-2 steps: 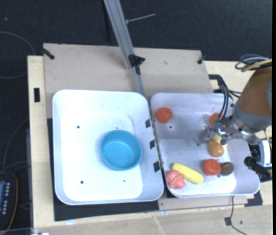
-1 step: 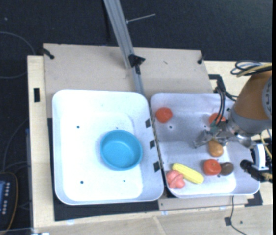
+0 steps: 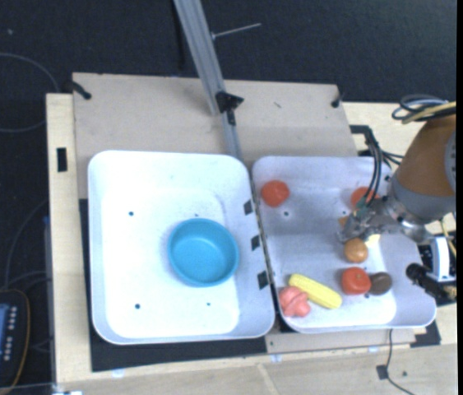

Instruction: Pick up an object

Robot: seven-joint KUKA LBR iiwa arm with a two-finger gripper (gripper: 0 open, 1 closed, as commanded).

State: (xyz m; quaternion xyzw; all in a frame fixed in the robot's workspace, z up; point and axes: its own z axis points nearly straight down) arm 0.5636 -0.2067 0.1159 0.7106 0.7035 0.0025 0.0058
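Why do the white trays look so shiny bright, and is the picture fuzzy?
In the camera view, the left bin is washed out by bright light, while the floor around the bench is dark; the picture is a bit soft, so the small toys near the claw blur together, though the blue bowl stays clear.

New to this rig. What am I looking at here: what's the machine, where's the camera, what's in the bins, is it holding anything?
One fixed camera looks down at a slant on a bench with two shallow white bins. The grey arm with the orange band reaches in from the right; its gripper is low in the right bin, just above an orange-brown ball. Whether it holds anything can't be told from here. That bin also holds an orange-red ball, a yellow corn cob, a pink toy, a red tomato-like piece and a dark brown piece. The left bin holds a blue bowl.
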